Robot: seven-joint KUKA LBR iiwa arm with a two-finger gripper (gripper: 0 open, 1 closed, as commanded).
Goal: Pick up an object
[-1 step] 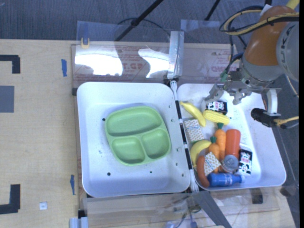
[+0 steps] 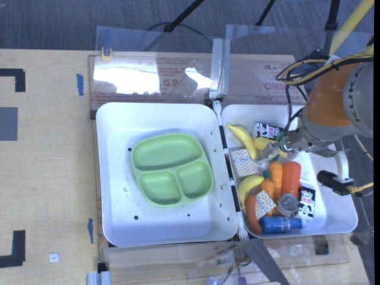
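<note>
Camera view, looking down on desk [image 2: 47, 159]: green tray [image 2: 172, 168] in left bin [image 2: 113, 177]; right bin [image 2: 338, 212] crowded with bananas [image 2: 240, 136], carrot [image 2: 275, 177], orange cylinder [image 2: 291, 177], blue bottle [image 2: 282, 224]. Tool [image 2: 278, 146] low over right bin's far part, just beside banana and carrot. Cannot tell whether clenched or released.

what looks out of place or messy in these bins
Nothing looks spilled or broken. The right bin is crowded: bananas, a carrot, a blue bottle and small packets lie heaped against its left wall, overlapping each other. The left bin holds just a green divided plate, lying flat but turned slightly askew to the bin's edges.
</note>
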